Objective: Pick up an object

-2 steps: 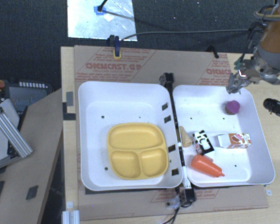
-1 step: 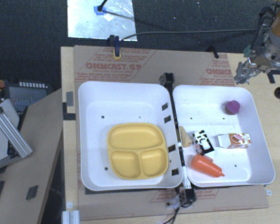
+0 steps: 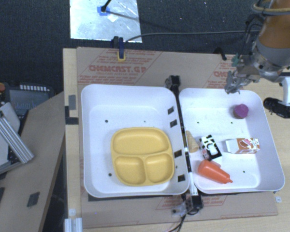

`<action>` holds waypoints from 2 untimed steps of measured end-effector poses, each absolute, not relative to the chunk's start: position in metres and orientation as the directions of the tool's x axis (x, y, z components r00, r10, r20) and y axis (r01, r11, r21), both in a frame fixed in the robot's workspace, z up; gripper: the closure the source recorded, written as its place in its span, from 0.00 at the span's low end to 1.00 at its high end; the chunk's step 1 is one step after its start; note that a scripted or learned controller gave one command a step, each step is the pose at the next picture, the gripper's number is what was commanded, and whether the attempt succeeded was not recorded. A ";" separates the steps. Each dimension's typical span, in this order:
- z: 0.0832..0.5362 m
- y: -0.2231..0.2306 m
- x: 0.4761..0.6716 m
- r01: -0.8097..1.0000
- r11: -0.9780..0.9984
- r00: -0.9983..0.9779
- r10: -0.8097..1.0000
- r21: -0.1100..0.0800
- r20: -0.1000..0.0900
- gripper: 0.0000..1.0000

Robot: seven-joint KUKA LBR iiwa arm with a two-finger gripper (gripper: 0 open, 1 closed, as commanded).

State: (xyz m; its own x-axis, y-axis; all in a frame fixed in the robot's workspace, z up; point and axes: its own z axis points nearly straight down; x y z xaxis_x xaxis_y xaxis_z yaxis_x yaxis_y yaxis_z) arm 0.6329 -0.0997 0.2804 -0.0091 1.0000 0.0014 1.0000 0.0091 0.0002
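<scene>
My gripper (image 3: 231, 87) hangs over the back rim of the right bin (image 3: 273, 151), up and to the left of a purple ball (image 3: 240, 111). Nothing shows in its grasp. Further forward in that bin lie a small white and orange carton (image 3: 242, 145), a black and white block (image 3: 210, 147), an orange cone-shaped toy (image 3: 214, 172) and a tan piece (image 3: 191, 141) against the left wall. A yellow divided plate (image 3: 141, 155) rests in the left bin (image 3: 94, 129).
A black divider with clips (image 3: 178, 124) runs between the two bins. Both bins sit on a cardboard sheet (image 3: 135, 66). A silver sheet (image 3: 104, 11) lies on the dark floor behind. The back half of the left bin is bare.
</scene>
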 end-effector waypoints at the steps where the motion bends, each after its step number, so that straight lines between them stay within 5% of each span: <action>1: 0.264 -0.041 0.624 1.000 0.010 -0.010 1.000 0.000 0.002 1.00; 2: 0.247 0.008 0.608 1.000 0.009 -0.009 1.000 -0.001 0.002 1.00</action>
State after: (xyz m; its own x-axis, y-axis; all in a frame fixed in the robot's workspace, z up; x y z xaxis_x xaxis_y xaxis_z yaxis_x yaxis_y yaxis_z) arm 0.6076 0.0080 0.2466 -0.0092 1.0000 0.0022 1.0000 0.0092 -0.0008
